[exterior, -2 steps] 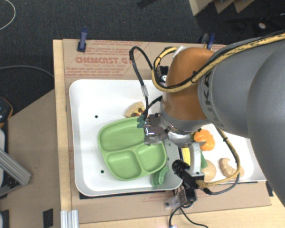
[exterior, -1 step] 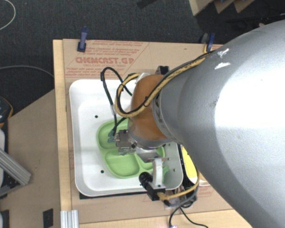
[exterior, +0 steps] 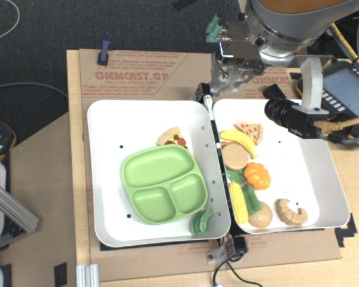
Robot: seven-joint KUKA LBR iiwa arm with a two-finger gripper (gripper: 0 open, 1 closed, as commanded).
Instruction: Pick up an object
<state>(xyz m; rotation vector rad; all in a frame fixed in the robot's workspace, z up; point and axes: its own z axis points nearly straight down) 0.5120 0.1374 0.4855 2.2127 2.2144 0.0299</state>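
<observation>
My gripper (exterior: 230,84) hangs above the back edge of the bins, just behind the divider between them, with nothing seen in it. The right bin (exterior: 311,160) holds a yellow banana (exterior: 238,141), a waffle-like wedge (exterior: 249,129), a tan round disc (exterior: 235,156), an orange fruit (exterior: 257,175), a corn cob (exterior: 238,201), a green vegetable (exterior: 249,197), a potato (exterior: 260,218) and a tan croissant-like piece (exterior: 291,211). In the left bin (exterior: 105,160) lie a green divided plate (exterior: 163,184), a pizza slice (exterior: 172,137) and a small green piece (exterior: 200,221).
The bins rest on a brown cardboard sheet (exterior: 137,70) with a small blue clip (exterior: 103,50) at its back left. The right bin's items cluster along its left side by the divider (exterior: 216,154). Cables and devices sit to the far right (exterior: 344,94).
</observation>
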